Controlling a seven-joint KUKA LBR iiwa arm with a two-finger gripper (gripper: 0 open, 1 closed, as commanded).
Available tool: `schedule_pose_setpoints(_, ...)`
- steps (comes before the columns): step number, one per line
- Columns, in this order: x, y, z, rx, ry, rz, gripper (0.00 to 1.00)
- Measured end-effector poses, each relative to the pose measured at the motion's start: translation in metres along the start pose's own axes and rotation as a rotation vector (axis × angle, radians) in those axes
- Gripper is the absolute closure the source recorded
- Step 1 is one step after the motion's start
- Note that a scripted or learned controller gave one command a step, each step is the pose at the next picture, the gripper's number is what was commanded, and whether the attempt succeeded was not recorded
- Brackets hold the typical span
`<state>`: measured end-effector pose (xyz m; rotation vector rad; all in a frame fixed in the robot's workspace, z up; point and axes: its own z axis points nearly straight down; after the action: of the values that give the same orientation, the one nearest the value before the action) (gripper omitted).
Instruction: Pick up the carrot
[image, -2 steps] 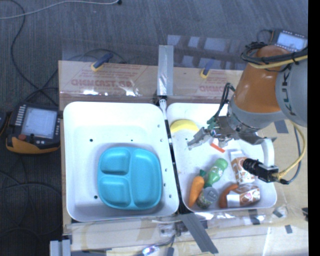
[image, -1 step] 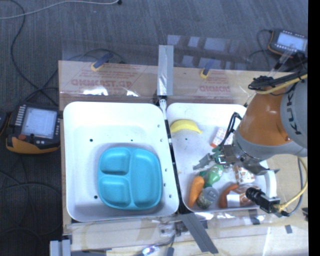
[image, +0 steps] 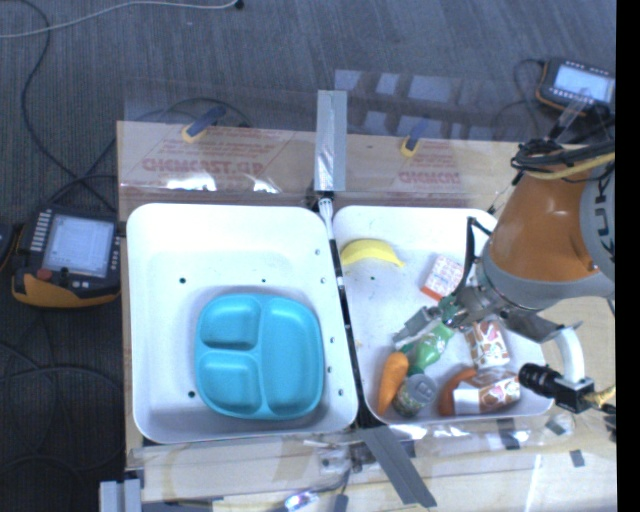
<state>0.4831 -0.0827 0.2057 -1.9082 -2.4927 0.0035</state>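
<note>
Tool (image: 447, 318): at the end of the grey arm with the orange band (image: 535, 245), low over the middle of the right bin (image: 400, 225); whether it is open or closed cannot be told, since the wrist and the clutter below hide its tips, and nothing is seen held in it. Directly beneath and beside it: a green bottle-like item (image: 432, 347), lying slanted, and a small carton with a red print (image: 487, 343) just to its right. Carrot (image: 392, 377): orange, short and tapered, lying in the front left part of the right bin, near the dividing wall, thick end up toward the green item and narrow end toward the front rim; a grey lumpy item (image: 414, 393) touches or nearly touches its right flank. Handling, as a judgement: likely a light toy piece, stiff, with a smooth and somewhat slippery skin and not fragile; the taper invites it to squirt out of a pinch near the tip, so the best hold is across the thick middle, jaws set crosswise to its length, coming straight down, with the left jaw entering the gap beside the bin wall. Risk: the grey neighbour crowds the right side. Other contents: banana (image: 372, 254) at the back left, small red-and-white box (image: 442, 276), a red-labelled can or tube (image: 485, 394) at the front. Left bin (image: 160, 260): blue divided plate (image: 260, 354). Worktop (image: 240, 155): cardboard-covered behind the bins.
</note>
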Motion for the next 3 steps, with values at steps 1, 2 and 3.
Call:
schedule_pose_setpoints(1, -0.019, 0.001, 0.085, -0.020, -0.009, 0.083, 0.00)
schedule_pose_setpoints(2, 0.053, 0.014, 0.023, 0.002, 0.000, 0.277, 0.00)
schedule_pose_setpoints(3, 0.034, 0.008, 0.023, 0.002, 0.001, 0.297, 0.00)
